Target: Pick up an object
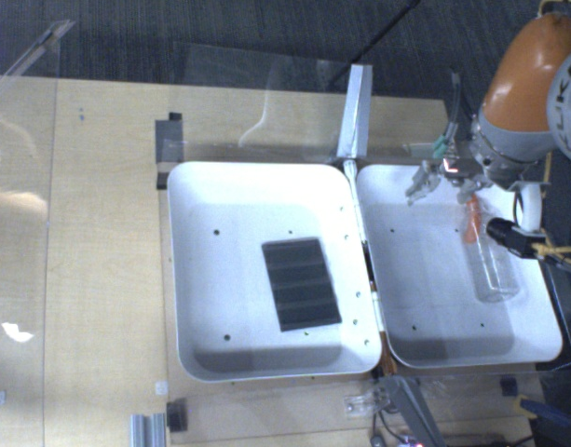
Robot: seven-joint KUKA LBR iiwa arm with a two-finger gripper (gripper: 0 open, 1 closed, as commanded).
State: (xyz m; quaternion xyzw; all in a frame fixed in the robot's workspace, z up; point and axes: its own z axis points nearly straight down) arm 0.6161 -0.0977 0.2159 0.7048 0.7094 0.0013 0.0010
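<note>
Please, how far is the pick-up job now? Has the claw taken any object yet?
Nothing looks picked up yet. The dark ridged pad lies flat in the left bin. A clear bottle lies in the right bin, just below the claw, which hangs over that bin's back edge. Grasping and lifting remain.

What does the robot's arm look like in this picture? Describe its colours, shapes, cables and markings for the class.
The arm has a rounded orange section with grey casing beside it. Below it sits a grey metallic wrist, and the gripper has thin silvery fingers with a small red light glowing nearby. A black cable and a yellowish wire run along the wrist. No readable markings can be made out.
</note>
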